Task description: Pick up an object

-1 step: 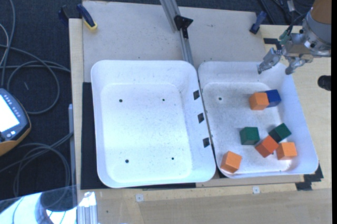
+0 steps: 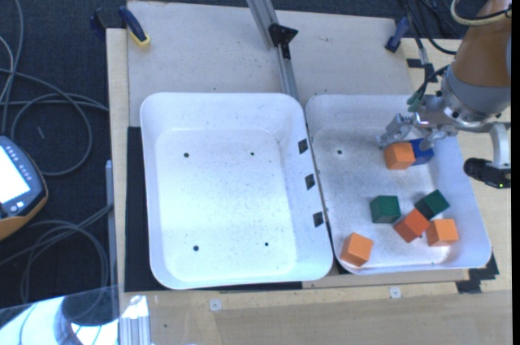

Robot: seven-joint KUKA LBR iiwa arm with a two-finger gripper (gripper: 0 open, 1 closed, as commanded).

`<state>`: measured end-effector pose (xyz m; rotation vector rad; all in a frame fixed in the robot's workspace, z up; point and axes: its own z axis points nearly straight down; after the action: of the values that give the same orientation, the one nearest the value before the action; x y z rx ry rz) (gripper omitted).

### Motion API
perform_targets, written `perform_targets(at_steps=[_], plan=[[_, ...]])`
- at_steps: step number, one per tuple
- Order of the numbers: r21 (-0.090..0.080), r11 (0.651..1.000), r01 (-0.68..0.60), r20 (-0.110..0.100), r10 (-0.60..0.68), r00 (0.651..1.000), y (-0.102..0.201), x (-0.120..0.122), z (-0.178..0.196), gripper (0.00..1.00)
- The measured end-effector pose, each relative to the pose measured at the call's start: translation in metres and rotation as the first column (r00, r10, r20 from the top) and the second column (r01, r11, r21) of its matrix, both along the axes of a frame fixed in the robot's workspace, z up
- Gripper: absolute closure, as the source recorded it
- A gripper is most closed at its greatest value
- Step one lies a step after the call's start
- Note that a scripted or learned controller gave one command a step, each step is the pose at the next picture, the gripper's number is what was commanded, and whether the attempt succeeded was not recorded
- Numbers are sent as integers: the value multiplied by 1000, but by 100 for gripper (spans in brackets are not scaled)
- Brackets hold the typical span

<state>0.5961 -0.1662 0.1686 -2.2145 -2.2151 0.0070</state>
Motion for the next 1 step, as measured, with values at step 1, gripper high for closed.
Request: perform_targets(at_steps=[1], plan=[[-7, 1000, -2, 25, 2, 1000, -22, 5, -50, 0]])
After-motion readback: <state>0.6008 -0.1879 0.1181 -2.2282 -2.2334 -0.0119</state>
